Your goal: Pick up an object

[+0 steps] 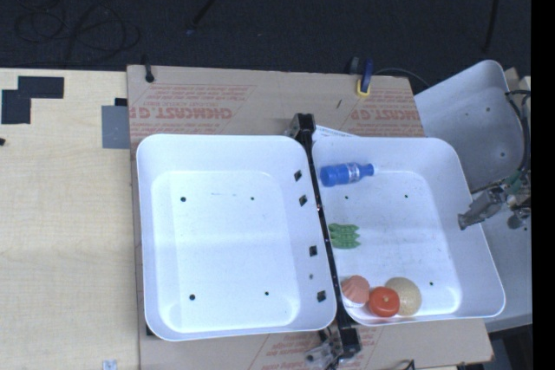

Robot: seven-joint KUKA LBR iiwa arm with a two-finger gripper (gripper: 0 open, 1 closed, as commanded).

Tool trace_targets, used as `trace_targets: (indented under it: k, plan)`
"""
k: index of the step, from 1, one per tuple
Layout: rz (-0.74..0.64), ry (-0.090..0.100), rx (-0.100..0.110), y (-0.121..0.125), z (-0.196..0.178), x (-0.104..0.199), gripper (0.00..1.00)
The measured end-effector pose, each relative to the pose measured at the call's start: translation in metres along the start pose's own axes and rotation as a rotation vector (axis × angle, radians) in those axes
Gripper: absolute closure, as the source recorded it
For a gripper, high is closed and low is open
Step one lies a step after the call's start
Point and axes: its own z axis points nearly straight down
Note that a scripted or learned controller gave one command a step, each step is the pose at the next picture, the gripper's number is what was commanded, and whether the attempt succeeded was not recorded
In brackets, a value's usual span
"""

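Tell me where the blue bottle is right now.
The blue bottle lies on its side in the right bin, near its far left corner beside the divider between the bins, with the green object nearer the camera.

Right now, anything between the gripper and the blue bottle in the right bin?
Nothing visible. The gripper sits at the right bin's right edge; the blue bottle lies by the divider, with bare bin floor between. The green item lies nearer the camera, off that line.

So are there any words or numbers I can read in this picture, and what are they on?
"CHEMCAST G P": red print, upside down from this camera, on the brown cardboard sheet under the bins, and repeated across it.
More red print on the cardboard's front edge: too cut off to read.
The blue bottle: any label is too small to read.
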Motion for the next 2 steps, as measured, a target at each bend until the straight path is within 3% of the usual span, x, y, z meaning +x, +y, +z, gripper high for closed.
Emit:
trace_targets:
  k: [1, 2]
  plan:
    - [-0.001, 0.001, 0.001, 0.001, -0.009, 0.000, 1.00]
    - [-0.003, -0.006, -0.014, 0.001, -0.126, -0.001, 1.00]
